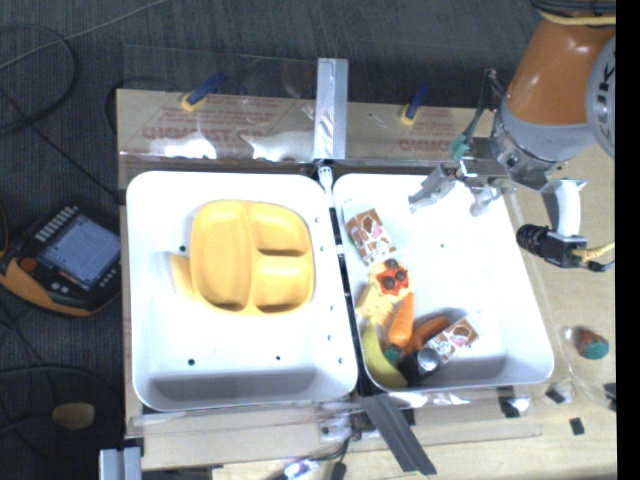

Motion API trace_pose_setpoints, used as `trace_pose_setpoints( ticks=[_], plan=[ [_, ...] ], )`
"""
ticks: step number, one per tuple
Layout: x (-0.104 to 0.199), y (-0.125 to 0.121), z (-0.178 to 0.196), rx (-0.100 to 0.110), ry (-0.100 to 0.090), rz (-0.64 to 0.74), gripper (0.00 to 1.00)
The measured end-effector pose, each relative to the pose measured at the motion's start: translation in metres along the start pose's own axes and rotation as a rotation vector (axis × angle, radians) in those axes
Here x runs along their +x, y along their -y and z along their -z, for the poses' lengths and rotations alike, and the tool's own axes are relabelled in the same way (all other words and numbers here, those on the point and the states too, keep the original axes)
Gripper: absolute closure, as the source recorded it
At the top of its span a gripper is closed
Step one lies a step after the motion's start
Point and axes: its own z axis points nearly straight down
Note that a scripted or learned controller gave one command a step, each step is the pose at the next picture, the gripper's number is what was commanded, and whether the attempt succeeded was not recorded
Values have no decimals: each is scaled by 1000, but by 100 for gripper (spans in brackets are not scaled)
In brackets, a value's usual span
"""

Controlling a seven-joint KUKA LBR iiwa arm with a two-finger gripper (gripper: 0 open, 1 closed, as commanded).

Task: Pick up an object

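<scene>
The claw [452, 192] hangs spread and empty at the right bin's [500, 298] far edge. The snack packet [367, 232] lies nearest, down-left of it, long axis pointing toward the near corner pile.

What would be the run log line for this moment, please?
gripper: open, holding nothing, over right bin far edge | pile: untouched | tray: left bin

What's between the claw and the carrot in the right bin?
Nothing visible. The claw hangs over bare floor at the right bin's far end; the carrot lies nearer, packed among a banana and packets.
</scene>
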Motion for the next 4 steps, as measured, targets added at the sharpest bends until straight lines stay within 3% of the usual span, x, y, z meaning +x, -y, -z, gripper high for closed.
trace_pose_setpoints(
  ticks=[1,2,3,4],
  plan=[
    [19,-12,-80,1,1,-78,0],
    [-1,-16,-187,-7,1,-14,0],
    [-1,-16,-178,-7,0,-14,100],
    [-28,-3,-181,-7,-1,-141,100]
  ],
)
